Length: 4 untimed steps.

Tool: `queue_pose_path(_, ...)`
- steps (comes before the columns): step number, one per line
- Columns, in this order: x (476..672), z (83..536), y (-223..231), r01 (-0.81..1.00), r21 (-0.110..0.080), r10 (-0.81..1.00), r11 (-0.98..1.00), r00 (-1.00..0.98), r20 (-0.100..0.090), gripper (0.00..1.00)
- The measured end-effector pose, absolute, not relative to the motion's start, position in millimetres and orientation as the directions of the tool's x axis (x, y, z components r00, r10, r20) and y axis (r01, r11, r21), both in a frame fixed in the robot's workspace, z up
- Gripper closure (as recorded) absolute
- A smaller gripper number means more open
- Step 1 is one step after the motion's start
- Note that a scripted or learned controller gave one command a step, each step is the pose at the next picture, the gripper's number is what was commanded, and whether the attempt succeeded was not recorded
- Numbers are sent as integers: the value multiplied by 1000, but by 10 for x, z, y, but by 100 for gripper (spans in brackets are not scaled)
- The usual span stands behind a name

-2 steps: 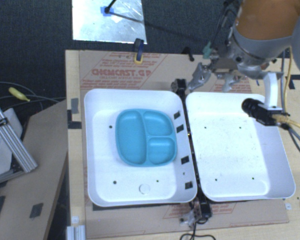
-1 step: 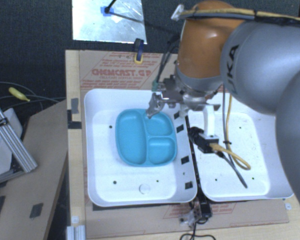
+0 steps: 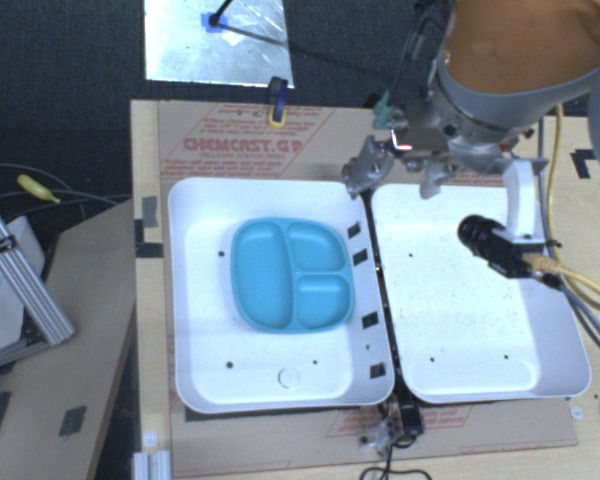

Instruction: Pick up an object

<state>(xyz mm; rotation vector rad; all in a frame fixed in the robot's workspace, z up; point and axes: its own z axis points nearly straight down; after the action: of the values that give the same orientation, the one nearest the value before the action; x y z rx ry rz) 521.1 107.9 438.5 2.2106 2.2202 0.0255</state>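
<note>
your tool (image 3: 395, 173) sits at the top of the seam between the 2 bins, under the big arm (image 3: 525, 38). can't tell if it's spread or pressed together; the metal bits there blur into each other, and nothing shows pinched in it.

the only obvious pick is the blue tray (image 3: 290, 273), lying flat in the mid of the left bin (image 3: 195, 368), well apart from the tool. imo the step is still approach. go left and toward the cam, over the tray, then come down on an edge or a divider ridge, not the flat floor of a compartment: it's shallow, so a flat-on grab prob slips. keep off the bin wall and the black clips on the seam.

right bin (image 3: 460, 368): specks only. the black part (image 3: 490, 243) over it looks rig-mounted w/ cables, not loose. arm is cut off at the top and right, and it hides the back of the right bin.
</note>
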Motion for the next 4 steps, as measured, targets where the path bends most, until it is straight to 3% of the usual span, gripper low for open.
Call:
queue_pose_path(1, 5223, 4401, 1093, 1000, 7, 1000, 11, -11, 2, 100)
queue_pose_path(2, 4846, 3577, 698, 1000, -7, 1000, -3, 3, -1, 100)
queue_pose_path(3, 4870, 3928, 335, 1000, 5, 1000, -2, 2, 0, 100)
queue_pose_path(4, 4862, 3773, 1026, 1000, 0, 1000, 10, -10, 2, 100)
